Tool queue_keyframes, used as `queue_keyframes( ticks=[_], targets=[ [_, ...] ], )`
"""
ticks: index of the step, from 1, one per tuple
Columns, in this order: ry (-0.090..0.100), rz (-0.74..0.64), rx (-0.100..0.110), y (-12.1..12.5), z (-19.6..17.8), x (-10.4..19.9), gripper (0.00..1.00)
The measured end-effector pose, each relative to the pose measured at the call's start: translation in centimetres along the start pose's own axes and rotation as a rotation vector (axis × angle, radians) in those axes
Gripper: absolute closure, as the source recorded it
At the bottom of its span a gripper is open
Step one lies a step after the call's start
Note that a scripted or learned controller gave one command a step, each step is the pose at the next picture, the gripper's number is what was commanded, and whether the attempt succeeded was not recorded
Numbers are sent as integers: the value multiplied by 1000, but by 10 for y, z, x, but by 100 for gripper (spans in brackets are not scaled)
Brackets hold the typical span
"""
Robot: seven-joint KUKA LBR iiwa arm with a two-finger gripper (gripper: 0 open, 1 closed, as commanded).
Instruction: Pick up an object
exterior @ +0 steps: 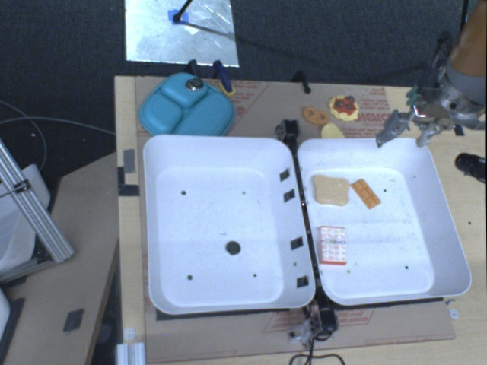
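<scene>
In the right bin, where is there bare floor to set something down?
The right bin has bare floor along its right side and front right corner. It is crowded at back left, where the bread slice and orange cracker lie, with the red-patterned packet near the left wall.

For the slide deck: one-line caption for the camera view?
Two-finger gripper hovers open above right white bin holding beige bread slice, orange cracker, small red-printed packet.

Cardboard sheet (259, 97) under the bins: faint red printing near its far edge, too blurred to read.
Small packet (332, 245) in the right bin: red-and-white pattern, no legible letters.
Other readable text: none.
</scene>
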State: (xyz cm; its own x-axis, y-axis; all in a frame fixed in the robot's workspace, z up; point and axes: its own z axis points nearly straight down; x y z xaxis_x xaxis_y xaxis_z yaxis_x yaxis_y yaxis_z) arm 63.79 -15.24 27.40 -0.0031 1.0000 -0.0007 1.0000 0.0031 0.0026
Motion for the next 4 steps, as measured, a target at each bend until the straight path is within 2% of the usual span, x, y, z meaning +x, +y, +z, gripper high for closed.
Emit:
queue_keyframes(
  ticks=[1, 2, 3, 4],
  targets=[
    [-5, 4, -10, 13, -80, -52, 0],
    [-6, -4, -16, 32, -211, -54, 0],
    [3, -13, -5, 32, -229, 74, 0],
    [5, -10, 13, 31, -93, 162, 0]
  ],
)
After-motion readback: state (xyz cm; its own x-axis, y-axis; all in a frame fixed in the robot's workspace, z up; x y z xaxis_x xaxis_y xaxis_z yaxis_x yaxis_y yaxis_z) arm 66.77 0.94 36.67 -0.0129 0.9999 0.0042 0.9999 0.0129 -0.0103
